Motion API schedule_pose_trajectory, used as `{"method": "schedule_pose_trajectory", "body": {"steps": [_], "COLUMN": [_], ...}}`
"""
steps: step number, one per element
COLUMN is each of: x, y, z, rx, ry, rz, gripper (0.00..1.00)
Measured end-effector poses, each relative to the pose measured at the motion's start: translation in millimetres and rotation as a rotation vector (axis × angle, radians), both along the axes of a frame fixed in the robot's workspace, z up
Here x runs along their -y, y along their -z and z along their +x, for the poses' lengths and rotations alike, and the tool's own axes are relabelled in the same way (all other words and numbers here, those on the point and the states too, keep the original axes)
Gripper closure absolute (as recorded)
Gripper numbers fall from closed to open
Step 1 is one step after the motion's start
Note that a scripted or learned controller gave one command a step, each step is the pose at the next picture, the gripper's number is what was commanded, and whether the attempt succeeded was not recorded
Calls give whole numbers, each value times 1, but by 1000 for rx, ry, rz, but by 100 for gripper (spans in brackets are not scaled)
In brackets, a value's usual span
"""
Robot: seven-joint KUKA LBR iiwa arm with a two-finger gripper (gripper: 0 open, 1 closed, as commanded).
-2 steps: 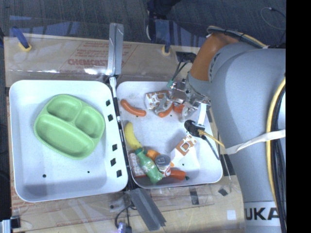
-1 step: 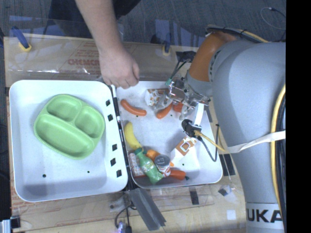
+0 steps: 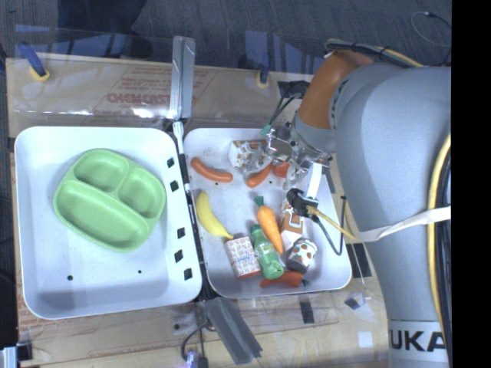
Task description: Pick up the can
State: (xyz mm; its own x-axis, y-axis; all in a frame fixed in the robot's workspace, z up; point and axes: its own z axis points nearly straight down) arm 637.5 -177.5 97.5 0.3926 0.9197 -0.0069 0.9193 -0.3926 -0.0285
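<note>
White plastic crowds your view on both sides, but the trouble sits in the right bin, where the can lies near the lower right corner, touching a green bottle and an orange carrot. Your gripper hangs at the upper middle of that bin, well apart from the can and low over a hot dog and a small carton. You cannot tell from this slant whether it is parted or closed. Expect a descent where it is to catch the wrong item, and a later grasp to nudge the bottle or slip off the can's rounded side.
</note>
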Motion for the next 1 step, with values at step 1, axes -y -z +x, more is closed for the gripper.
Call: {"method": "schedule_pose_trajectory", "body": {"steps": [1], "x": [20], "y": [9], "z": [-16], "rx": [19], "ry": [-8], "rz": [-1], "gripper": [0]}}
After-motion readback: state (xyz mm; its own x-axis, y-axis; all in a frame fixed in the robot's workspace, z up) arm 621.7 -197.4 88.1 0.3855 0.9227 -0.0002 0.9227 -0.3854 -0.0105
